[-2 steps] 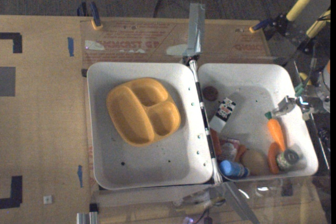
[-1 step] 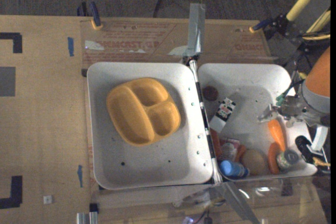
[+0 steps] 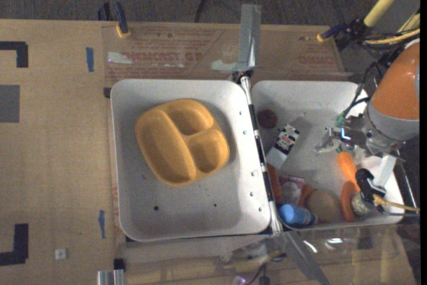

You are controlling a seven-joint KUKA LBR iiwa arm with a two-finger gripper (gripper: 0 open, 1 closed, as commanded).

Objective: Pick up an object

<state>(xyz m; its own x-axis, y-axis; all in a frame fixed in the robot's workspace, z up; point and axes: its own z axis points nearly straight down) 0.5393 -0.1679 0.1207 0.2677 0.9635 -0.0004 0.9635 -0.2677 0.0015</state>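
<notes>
Gripper sits over the right bin, near its right edge; can't tell if it's open or holding anything. Closest grab is the carrot, just toward the bin's near right corner, long axis running roughly toward the front edge.

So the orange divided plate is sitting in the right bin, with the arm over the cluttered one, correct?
Not quite. The camera view shows the orange divided plate in the left bin, alone. The arm is over the cluttered right bin, as you said.
</notes>
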